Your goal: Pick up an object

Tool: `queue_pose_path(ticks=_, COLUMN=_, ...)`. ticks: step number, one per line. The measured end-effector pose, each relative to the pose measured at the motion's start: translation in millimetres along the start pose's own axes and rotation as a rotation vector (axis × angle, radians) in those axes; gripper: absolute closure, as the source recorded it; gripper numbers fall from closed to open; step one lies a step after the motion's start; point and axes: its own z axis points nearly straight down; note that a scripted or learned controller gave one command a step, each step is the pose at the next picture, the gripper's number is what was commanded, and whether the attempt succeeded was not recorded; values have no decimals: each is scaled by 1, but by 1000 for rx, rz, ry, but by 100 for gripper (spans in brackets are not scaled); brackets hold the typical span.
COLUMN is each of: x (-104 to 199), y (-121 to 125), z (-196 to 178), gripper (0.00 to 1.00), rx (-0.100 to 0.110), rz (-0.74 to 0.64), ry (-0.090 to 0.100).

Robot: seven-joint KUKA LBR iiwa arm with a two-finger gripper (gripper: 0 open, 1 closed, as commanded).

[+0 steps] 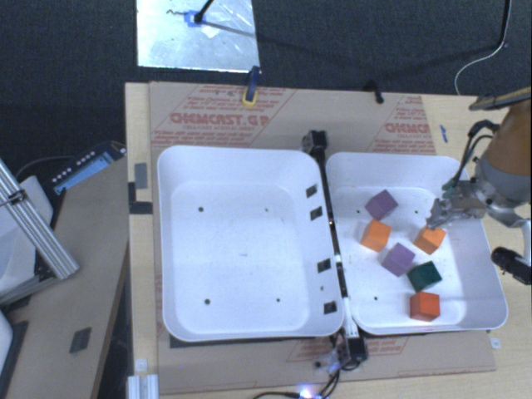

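Two bins side by side — blocks (399, 258) in right bin (478, 302)

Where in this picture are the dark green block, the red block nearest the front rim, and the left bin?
dark green block (426, 274): camera view, on its top face.
red block (424, 305): camera view, on its top face.
left bin (173, 158): camera view, on its far left rim corner.

I see a brown board (218, 116) with red letters lying under the two white bins. A yellow clip (249, 96) sits on the board's far edge. A shiny metal sheet (197, 22) lies just past it. A silver rail (32, 225) lies left of the board.
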Motion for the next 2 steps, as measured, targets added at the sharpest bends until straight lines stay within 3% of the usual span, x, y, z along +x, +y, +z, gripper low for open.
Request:
queue_pose_path(ticks=1, x=44, y=10, z=69, gripper=100, rx=-7, rz=-7, ry=0)
queue_pose_path(ticks=2, x=57, y=42, z=64, gripper=100, rx=-15, rz=-7, ry=-4)
